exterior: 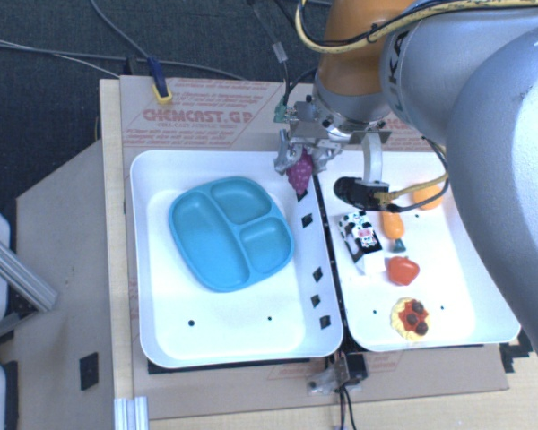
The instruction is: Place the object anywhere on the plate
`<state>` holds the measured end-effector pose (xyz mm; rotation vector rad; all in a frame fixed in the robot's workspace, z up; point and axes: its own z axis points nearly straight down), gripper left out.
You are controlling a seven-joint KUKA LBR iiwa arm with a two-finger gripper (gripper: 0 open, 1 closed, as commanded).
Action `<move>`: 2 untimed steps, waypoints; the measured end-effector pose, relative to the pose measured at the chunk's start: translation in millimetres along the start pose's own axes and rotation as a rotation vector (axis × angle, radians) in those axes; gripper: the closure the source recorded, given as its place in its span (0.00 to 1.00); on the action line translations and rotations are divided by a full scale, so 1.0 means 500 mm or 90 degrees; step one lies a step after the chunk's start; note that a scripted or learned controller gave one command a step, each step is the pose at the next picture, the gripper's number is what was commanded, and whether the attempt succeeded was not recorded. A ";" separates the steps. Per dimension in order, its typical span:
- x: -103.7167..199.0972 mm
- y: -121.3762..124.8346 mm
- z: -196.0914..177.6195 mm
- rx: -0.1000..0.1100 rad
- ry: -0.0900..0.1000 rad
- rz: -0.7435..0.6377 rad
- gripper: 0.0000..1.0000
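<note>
A light blue divided plate (pixel 230 231) lies in the left bin (pixel 161 312). My gripper (pixel 300 161) hangs over the seam between the two bins, just right of the plate's far edge. It is shut on a small purple object (pixel 299 176), which dangles below the fingers above the left bin's right rim.
The right bin (pixel 457 303) holds an orange piece (pixel 394 225), a red piece (pixel 403 270), a small yellow round item with dark berries (pixel 412 317), a black-and-white toy (pixel 360 232) and another orange item (pixel 428 193) partly under the arm. A cardboard sheet (pixel 197 106) lies behind the bins.
</note>
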<state>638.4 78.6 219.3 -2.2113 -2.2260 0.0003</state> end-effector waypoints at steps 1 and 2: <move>0.100 0.010 -0.004 -0.003 0.000 0.000 1.00; 0.093 0.011 -0.004 -0.002 -0.001 0.003 0.00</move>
